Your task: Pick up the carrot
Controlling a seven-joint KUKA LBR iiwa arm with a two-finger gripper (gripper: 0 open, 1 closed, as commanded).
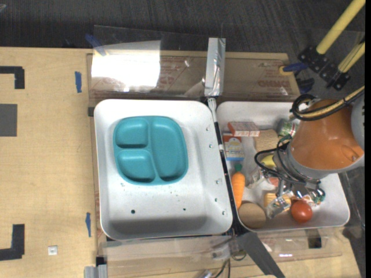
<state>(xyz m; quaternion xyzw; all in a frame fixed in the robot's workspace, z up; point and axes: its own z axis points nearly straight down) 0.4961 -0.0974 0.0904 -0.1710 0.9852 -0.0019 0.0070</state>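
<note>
The orange carrot lies lengthwise along the left wall of the right bin, its thick end pointing away from me. My gripper hangs low over the bin's front middle, below the arm's orange band. It sits to the right of the carrot with a clear gap between them. Nothing of the carrot is between the gripper's parts.
A tan rounded item lies just in front of the carrot, and a red tomato sits by the gripper. Small cartons crowd the bin's back left. The left bin holds a teal divided plate.
</note>
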